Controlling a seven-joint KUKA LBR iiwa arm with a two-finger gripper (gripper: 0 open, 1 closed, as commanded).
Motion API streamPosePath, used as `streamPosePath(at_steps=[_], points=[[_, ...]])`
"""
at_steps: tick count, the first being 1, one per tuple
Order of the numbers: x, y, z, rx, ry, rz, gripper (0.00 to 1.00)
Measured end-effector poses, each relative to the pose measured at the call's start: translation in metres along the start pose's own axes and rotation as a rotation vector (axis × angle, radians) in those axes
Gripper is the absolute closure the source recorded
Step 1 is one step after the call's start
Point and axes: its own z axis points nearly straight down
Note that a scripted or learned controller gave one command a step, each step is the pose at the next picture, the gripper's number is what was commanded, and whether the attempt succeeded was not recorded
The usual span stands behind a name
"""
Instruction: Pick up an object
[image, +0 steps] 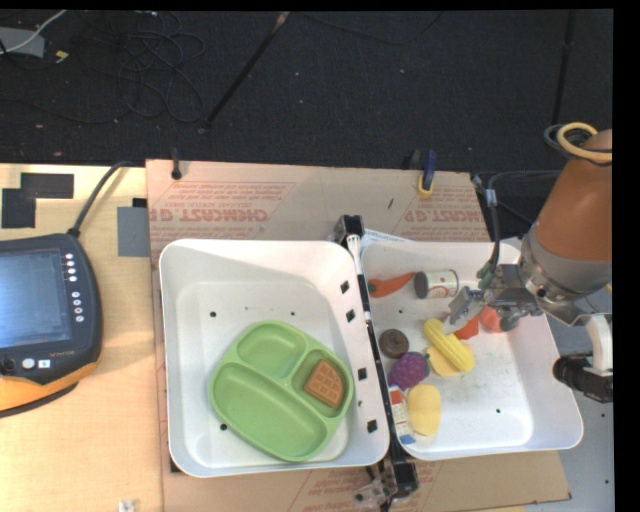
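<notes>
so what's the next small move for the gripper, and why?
Probably a short drop straight down with a slight nudge left toward the corn. The gripper sits in the right bin, just up-right of the corn, next to a small red piece. I can't see anything between its fingers.

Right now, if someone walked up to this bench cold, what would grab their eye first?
Probably the bright green divided plastic plate in the left white bin, with a brown waffle-like toy in one of its compartments. Next, the cluster of toy food in the right white bin, notably a yellow corn cob, where the grey arm's gripper reaches in from the right.
</notes>
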Motion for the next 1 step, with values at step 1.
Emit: streamPosePath(at_steps=[1], points=[[-0.0312, -0.0552, 0.0511, 0.007, 0.001, 0.004, 0.0]])
